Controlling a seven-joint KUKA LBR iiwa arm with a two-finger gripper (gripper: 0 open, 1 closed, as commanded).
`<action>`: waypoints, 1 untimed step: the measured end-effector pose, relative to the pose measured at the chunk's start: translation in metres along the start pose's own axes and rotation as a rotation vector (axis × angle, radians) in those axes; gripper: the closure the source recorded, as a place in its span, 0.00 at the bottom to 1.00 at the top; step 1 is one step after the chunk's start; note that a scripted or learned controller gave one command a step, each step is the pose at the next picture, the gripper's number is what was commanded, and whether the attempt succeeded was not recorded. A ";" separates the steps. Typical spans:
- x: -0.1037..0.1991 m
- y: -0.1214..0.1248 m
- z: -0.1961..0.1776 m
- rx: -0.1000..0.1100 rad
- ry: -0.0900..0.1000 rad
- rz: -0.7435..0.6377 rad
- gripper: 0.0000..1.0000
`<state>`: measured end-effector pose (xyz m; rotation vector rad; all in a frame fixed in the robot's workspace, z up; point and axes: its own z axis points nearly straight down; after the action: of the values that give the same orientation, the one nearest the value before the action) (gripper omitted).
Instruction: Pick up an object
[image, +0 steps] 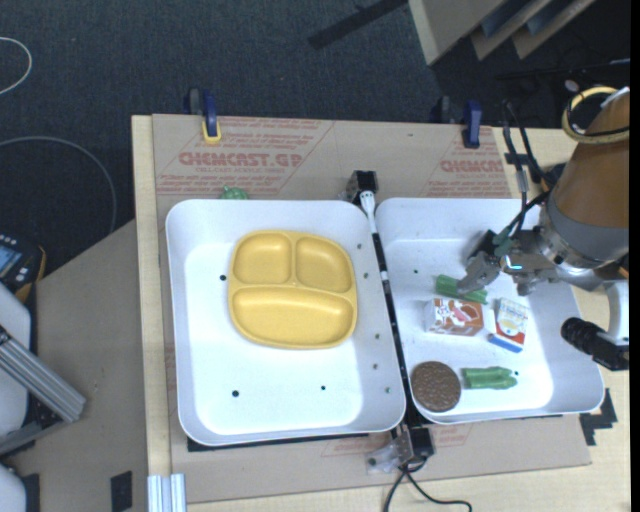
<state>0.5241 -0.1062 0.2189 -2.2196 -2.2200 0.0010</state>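
Observation:
My gripper (500, 275) hangs over the middle of the right bin (420, 225), its fingers spread open with nothing between them. Just left of and below its left finger (479, 269) lies a small green object (452, 288). In front of that rests a red and white packet (457, 316), and to its right a small white packet with red and blue print (511, 325). A brown round cookie (436, 386) and a green toy piece (488, 377) sit by the bin's near edge.
The left bin (200, 330) holds a yellow divided plate (293, 290). A black divider strip (385, 300) runs between the bins. The arm's grey body with its orange band (595, 170) covers the right bin's far right corner. Clamps (209, 112) stand at the bench's back edge.

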 end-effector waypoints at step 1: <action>0.000 0.001 -0.011 -0.003 -0.001 -0.001 1.00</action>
<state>0.5249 -0.1061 0.2295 -2.2209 -2.2227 -0.0016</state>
